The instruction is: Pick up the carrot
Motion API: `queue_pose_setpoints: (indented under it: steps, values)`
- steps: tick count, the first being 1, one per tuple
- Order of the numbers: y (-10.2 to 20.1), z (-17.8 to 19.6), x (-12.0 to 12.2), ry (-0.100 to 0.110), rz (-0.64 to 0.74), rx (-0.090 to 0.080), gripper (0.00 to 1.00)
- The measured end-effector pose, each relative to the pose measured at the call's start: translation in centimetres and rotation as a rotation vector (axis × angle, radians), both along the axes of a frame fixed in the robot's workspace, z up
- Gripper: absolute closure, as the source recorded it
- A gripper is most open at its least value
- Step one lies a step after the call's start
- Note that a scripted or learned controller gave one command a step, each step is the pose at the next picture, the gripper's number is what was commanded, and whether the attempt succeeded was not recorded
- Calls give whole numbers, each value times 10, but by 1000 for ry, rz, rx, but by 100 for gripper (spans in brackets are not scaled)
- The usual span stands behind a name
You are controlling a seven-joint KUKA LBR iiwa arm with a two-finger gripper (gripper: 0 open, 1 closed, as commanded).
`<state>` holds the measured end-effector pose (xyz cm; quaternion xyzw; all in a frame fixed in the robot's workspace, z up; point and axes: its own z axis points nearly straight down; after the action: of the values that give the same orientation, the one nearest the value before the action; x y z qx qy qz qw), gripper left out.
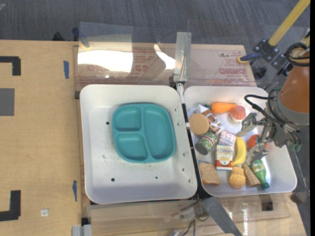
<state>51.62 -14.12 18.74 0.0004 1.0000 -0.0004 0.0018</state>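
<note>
Gripper [258, 140] hangs over the right bin [288, 181]; its opening cannot be told. The carrot [224, 107] lies up and left of it, apart, near the bin's far wall.

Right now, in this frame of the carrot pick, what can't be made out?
- Two-finger tool: in the camera view its fingers blur into the toy food clutter, so open or shut is unclear.
- Small red item: partly hidden by the tool; identity unclear.
- Labels on the little cartons: too small to read.
- Orange carrot lies plainly visible, apart from the tool.
</note>
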Motion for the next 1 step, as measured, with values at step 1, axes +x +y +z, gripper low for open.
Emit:
queue_pose_setpoints:
  steps: [1]
  values:
    - [-17,-31,66,-2,-189,1,0]
